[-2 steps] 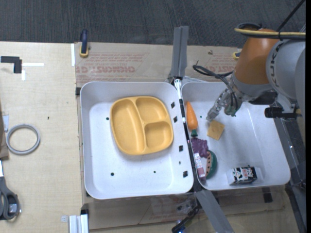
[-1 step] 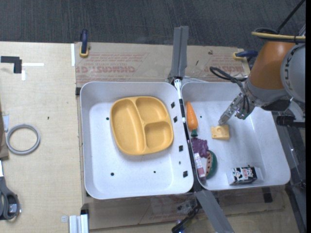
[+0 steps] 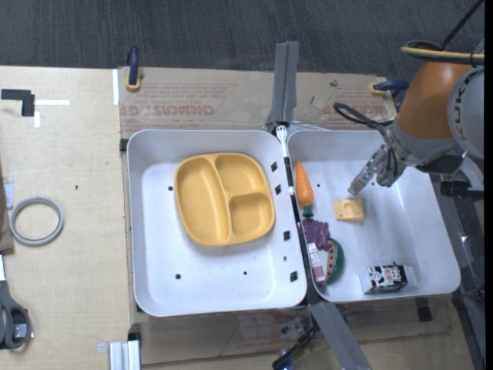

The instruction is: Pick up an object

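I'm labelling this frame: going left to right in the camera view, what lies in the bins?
Yellow divided plate → carrot → cheese wedge → small black-and-white carton. The purple grapes and watermelon slice overlap the carrot's span, so I leave them out.

Cheese wedge (image 3: 349, 210), yellow, small, lying flat on the floor of the right bin (image 3: 416, 230), near its middle.

The arm (image 3: 454, 106) is extended in from the right edge of the bench, its grey body and orange band seen above the wrist (image 3: 400, 153). The wrist is angled down and toward the left. The gripper (image 3: 360, 185) is pointed downward at a slant, held low, toward the far right part of the bench.
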Available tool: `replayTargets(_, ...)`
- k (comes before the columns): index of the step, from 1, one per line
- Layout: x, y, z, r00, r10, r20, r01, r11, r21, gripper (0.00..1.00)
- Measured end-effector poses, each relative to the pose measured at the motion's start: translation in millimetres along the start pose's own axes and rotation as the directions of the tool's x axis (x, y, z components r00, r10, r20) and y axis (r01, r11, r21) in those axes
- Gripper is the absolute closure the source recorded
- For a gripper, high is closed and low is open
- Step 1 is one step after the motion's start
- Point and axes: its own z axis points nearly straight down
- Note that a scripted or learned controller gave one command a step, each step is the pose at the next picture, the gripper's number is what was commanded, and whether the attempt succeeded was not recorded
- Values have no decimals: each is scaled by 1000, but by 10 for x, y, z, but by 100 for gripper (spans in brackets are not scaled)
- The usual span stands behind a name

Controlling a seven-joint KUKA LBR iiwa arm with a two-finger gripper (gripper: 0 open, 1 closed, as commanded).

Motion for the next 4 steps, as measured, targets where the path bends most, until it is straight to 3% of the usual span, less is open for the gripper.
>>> replayTargets(1, 187, -267, 81, 933, -359, -1, 359, 933, -3, 100)
replayTargets(2, 380, -803, 90, 875, -484, -3, 484, 875, -3, 100)
replayTargets(3, 483, -633, 96, 784, -621, -3, 621, 784, -5, 100)
replayTargets(4, 709, -1093, 93, 760, -650, -3, 650, 760, -4, 100)
